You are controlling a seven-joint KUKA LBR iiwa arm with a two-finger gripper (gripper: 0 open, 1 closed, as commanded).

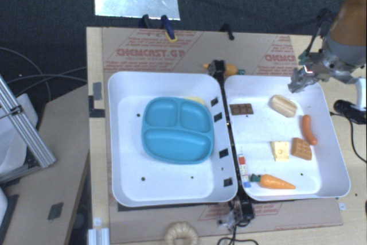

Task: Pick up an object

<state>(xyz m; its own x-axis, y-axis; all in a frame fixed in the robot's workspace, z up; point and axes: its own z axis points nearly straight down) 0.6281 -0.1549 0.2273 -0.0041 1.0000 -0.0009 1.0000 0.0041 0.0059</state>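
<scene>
Robotics lab: white bins (172,195) clamped on a cardboard-covered bench (149,49), loose cables (34,74), aluminium framing (20,123), toy food laid out, e.g. plastic carrot (276,182).

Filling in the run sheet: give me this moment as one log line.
gripper: above right bin's far edge, nothing seen held | nearest: bread roll | also: sausage, carrot | left bin: blue tray
</scene>
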